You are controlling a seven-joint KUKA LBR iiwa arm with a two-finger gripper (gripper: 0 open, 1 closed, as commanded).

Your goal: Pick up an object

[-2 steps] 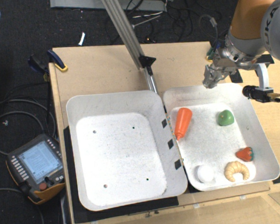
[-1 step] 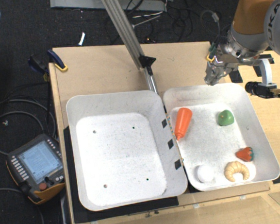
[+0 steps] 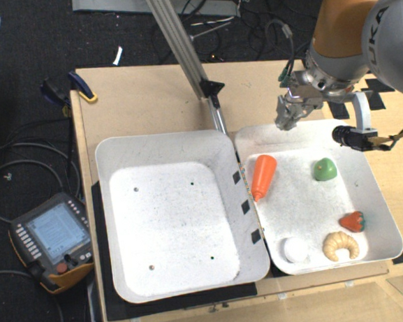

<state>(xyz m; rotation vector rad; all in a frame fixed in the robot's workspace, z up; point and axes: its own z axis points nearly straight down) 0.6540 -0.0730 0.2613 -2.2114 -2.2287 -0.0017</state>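
The right bin holds several small things. An orange carrot-shaped piece lies against its left wall. A green round fruit sits toward the back right. Along the front lie a white disc, a tan croissant and a red strawberry. My gripper hangs above the bin's back rim, behind the carrot and left of the green fruit, with nothing seen between its tips.
The left bin adjoins the right one. A slanted metal pole runs down to the seam between the bins. A teach pendant rests on the floor at left, among cables.
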